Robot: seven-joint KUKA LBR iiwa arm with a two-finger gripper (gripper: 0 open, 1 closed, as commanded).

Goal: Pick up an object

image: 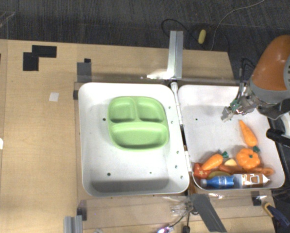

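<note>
Here the gripper point(230, 111) is hanging over bare floor in the right bin point(208, 98), holding nothing, finger spread too small to tell. The nearest carrot point(248, 133) is lying just beside it, while the pumpkin point(247, 158) and bottle point(225, 181) are crowding the near wall, likely harder to reach cleanly.

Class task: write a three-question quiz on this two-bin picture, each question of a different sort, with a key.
1. True or false: the green tray lies in the left bin.
2. Which lies nearest the gripper? A) pumpkin B) the lone carrot C) blue bottle
3. Fill in: the toys are heaped along the right bin's ____ edge.

Key: 1 true; 2 B; 3 near (bottom)
</note>
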